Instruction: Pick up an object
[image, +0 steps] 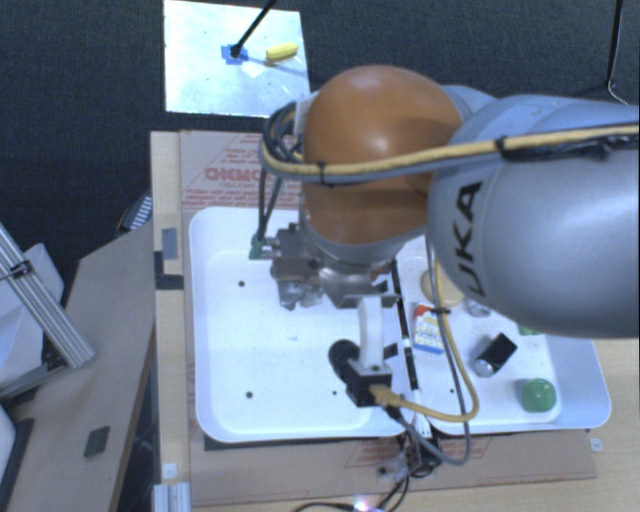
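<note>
Camera view: the arm (520, 210) comes in from the right w/ its orange band (370, 150) over the back of both bins. The gripper (298, 268) hangs over the left bin (230, 400) near its back rim, well apart from the left and front rims (open or closed: can't tell, the wrist hides it). Pickable objs lie in the right bin (590, 405): a small carton (428, 332) just beside the divider (408, 352), a black block (496, 351) mid-bin, and a green ball (537, 394) near the front rim, w/ bare white floor between them.
</note>
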